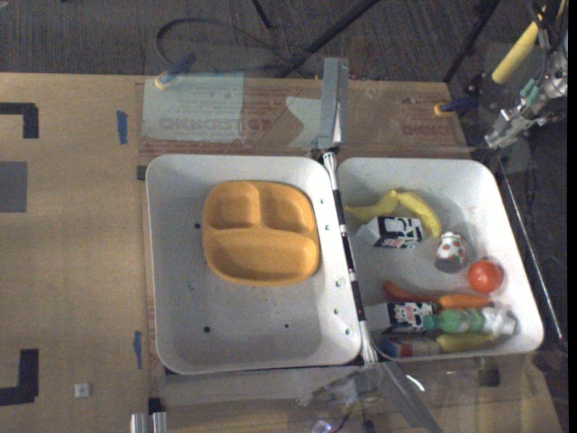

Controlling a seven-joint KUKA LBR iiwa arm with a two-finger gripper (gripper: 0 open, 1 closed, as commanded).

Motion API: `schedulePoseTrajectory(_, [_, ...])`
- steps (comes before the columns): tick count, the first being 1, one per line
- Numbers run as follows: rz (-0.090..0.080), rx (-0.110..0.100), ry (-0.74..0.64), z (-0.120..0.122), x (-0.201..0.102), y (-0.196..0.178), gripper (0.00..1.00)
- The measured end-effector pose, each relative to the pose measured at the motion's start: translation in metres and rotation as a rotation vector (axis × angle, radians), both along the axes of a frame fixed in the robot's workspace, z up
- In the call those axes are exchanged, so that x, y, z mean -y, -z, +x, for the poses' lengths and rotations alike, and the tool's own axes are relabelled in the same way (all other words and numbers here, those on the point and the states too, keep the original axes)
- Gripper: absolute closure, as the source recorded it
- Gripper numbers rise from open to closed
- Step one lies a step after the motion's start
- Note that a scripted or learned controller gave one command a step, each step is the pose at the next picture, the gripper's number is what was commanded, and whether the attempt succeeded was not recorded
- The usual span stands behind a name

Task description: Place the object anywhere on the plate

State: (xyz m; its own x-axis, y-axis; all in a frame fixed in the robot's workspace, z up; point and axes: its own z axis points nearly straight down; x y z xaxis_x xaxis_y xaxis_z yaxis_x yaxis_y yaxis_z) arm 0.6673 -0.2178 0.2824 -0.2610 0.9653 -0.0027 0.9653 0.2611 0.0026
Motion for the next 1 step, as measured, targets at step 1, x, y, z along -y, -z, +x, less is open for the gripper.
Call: schedulePoseTrajectory(1, [-0.002,0.001,-0.388,0.0002,0.0049,-0.0339,1.00])
